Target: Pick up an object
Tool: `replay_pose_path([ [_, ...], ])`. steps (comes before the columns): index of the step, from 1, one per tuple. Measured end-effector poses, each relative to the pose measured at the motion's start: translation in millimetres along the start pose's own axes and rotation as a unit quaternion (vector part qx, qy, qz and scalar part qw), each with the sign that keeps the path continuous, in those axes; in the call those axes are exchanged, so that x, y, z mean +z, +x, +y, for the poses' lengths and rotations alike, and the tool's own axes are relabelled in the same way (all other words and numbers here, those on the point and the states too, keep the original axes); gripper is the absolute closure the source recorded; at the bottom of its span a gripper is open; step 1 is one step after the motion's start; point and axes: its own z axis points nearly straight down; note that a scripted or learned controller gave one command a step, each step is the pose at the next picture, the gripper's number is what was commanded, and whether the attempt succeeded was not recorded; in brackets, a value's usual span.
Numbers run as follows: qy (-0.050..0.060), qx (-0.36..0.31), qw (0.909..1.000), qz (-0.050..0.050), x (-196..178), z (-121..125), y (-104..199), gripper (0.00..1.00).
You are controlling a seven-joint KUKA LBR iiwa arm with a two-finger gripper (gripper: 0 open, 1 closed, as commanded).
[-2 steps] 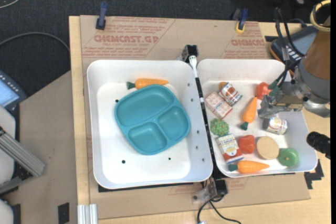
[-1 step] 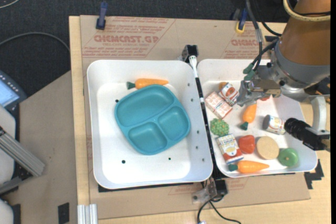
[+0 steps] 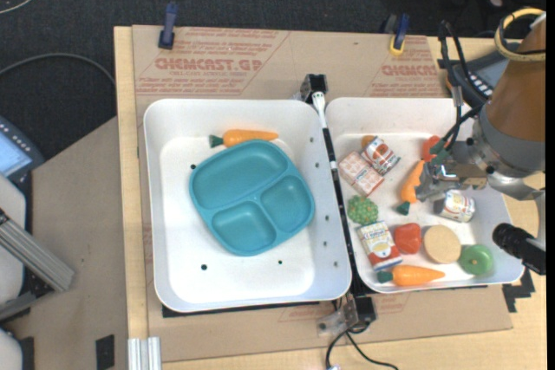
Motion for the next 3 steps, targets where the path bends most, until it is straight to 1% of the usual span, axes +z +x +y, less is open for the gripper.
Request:
replay_pose_path([
  [1, -0.005, -0.003, 1.0000, 0.000, -14, 2, 3, 1.00],
  [2, -0.001, -0.002, 1.0000, 0.001, 21, 1, 1, 1.00],
  [3, -0.002, -0.007, 1.0000, 0.002, 25, 1, 71, 1.00],
])
